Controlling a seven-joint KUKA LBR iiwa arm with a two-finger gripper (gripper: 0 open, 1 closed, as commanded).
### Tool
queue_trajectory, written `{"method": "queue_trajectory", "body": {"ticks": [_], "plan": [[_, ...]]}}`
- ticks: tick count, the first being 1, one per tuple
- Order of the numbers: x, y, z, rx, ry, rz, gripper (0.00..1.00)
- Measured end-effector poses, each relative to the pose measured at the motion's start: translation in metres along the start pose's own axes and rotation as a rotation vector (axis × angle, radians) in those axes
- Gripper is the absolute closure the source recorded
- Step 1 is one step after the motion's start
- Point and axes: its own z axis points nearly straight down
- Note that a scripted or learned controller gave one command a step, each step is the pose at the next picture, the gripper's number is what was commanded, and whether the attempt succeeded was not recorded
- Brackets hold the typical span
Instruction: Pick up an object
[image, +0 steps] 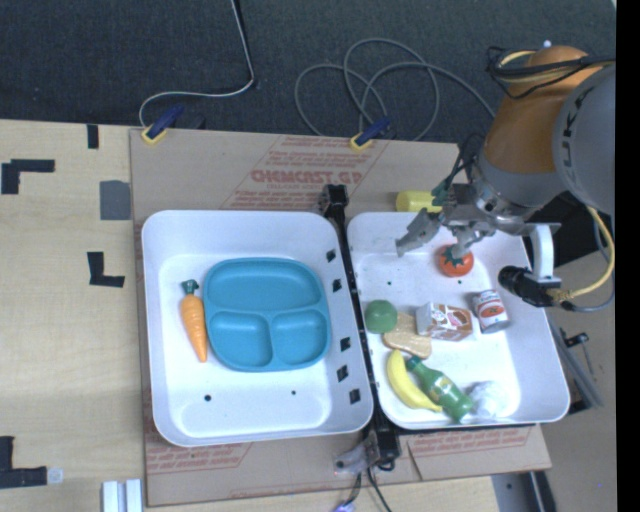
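Crowding the near end of the right bin (540, 395) are a green bottle (440, 388) lying across a banana (402, 380), with a crumpled clear wrapper (490, 398) beside them, so a clean grip there would likely be awkward. Just beyond sit a green ball (380, 316), a tan biscuit-like piece (408, 343), a printed packet (445, 320) and a small can (490, 310), close together near the bin's middle. In the left bin (170, 400) a blue divided plate (267, 312) lies flat with a carrot (194, 318) alongside its left edge, apart from the arm. Farther back, the fingers (413, 237) are spread open and hold nothing, hanging over bare floor at the far end of the right bin. A small orange-red fruit (455, 262) stands alone just beside the gripper (440, 235), probably the easiest pick since nothing touches it. A yellow item (412, 201) rests on the desk (60, 330) behind the bin rim
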Motion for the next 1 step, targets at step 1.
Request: {"method": "queue_trajectory", "body": {"ticks": [1], "plan": [[-0.0755, 0.0229, 0.0128, 0.0, -0.003, 0.002, 0.0]]}}
